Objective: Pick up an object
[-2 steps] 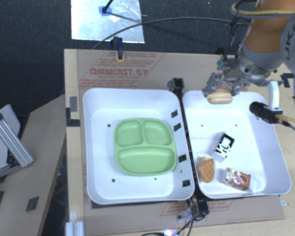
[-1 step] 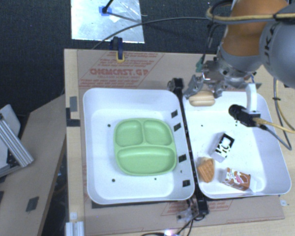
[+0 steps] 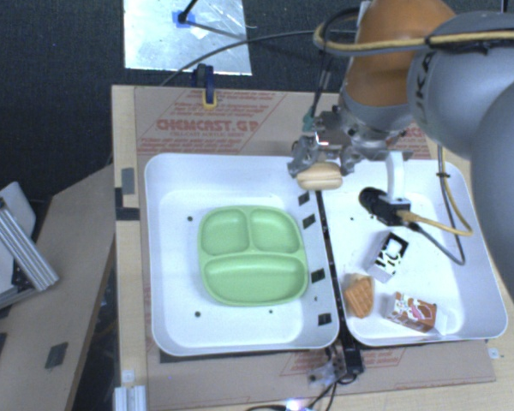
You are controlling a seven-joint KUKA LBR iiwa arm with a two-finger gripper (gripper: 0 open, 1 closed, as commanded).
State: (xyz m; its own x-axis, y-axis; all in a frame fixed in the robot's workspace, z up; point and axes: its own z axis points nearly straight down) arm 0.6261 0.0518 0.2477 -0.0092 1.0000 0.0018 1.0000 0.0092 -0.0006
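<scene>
My gripper (image 3: 320, 163) hangs over the ridge between the two bins, near their far end. A tan bun-shaped object (image 3: 319, 177) sits between its fingers, held from above and raised off the bins. In the right bin (image 3: 480, 255) lie a black-and-white box (image 3: 387, 255), a tan waffle-like piece (image 3: 358, 295) and a red-brown snack packet (image 3: 414, 312). A green divided plate (image 3: 251, 253) rests in the middle of the left bin (image 3: 167, 229).
The grey arm with its orange band (image 3: 394, 24) fills the upper right, above the right bin's far part. A clamp (image 3: 206, 84) and a shiny sheet (image 3: 184, 24) lie beyond the bins. A metal rail (image 3: 13, 238) stands at the left.
</scene>
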